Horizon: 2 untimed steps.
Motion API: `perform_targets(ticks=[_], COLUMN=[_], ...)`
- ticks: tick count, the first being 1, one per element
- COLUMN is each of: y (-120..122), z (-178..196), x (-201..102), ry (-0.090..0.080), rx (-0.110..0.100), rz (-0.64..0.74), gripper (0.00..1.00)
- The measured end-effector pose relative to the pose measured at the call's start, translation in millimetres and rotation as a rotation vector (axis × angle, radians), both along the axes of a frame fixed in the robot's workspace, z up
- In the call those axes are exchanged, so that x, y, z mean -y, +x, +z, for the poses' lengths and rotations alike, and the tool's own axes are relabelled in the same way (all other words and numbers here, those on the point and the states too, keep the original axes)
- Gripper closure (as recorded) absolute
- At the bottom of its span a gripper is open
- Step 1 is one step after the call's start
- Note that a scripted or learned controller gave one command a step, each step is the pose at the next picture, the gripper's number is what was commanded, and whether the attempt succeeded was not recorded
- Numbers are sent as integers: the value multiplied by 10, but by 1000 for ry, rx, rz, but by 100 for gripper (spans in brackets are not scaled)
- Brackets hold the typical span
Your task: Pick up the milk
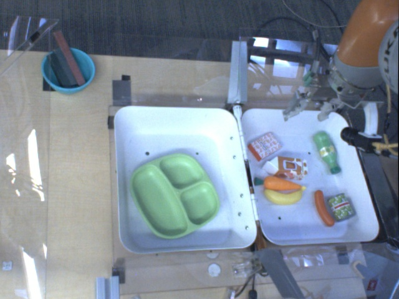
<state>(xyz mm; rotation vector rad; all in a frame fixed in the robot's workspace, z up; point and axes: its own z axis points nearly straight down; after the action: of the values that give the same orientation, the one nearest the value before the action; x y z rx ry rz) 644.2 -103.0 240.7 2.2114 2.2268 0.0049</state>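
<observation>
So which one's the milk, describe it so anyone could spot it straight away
Look in the right bin, about the middle. The milk is the small white carton with orange-red print, lying just above the carrot and banana, below the red box. It is the only mostly white item among them.

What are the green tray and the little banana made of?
The green divided tray looks like moulded plastic: one even colour, rounded compartments and a soft matte sheen. The small yellow banana in the right white bin is probably a plastic toy too, since it is smooth and uniformly coloured, though at this size rubber or foam can't be ruled out.
</observation>
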Motion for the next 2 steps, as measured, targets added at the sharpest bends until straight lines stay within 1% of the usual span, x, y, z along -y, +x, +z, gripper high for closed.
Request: perform_targets(ticks=[1, 2], y=[-438, -766], z=[-602, -1206], x=[-125, -42], ry=[-1, -4], rx=[1, 7], rz=[227, 442], gripper=[0, 0])
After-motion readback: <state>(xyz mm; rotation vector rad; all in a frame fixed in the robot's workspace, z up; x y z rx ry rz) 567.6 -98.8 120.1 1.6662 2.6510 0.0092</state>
